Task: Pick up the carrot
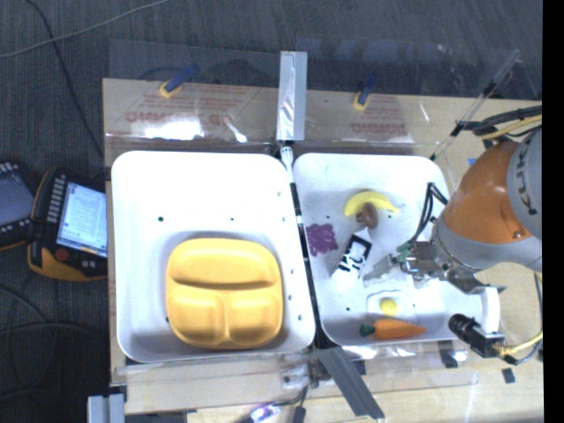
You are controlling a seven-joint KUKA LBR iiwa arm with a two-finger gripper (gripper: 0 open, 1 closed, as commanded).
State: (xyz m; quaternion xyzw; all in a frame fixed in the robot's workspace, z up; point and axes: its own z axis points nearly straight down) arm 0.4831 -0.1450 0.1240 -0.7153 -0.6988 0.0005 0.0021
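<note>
Two shallow white bins sit side by side on the bench. The left bin point(141, 183) holds a yellow sectioned tray point(226, 291), lying flat towards the bin's 5 o'clock corner, with one long compartment on top and two smaller ones below.

The right bin point(388, 170) has the smaller items. The carrot point(398, 329) lies on its side along the bin's near wall, at about 6 o'clock within that bin, orange body pointing right and green stub to the left. Just above it, close but apart, is a fried-egg toy point(388, 305), white with a yellow centre. At 12 o'clock from the egg, further up the bin, a banana point(368, 204) curves over a small brownish item point(371, 219) that touches its underside. Towards 9 o'clock in this bin, near the divider, lies a purple bunch of grapes point(321, 238), and just to its right a small black-and-white carton point(352, 256) is tilted.

The arm point(493, 218), grey with its orange band, comes in from 3 o'clock. Its gripper point(407, 261) is over the middle of the right bin, at about 1 o'clock from the carrot and well apart from it. I cannot tell whether the claw is spread or pressed together, and nothing is visibly between its tips.
</note>
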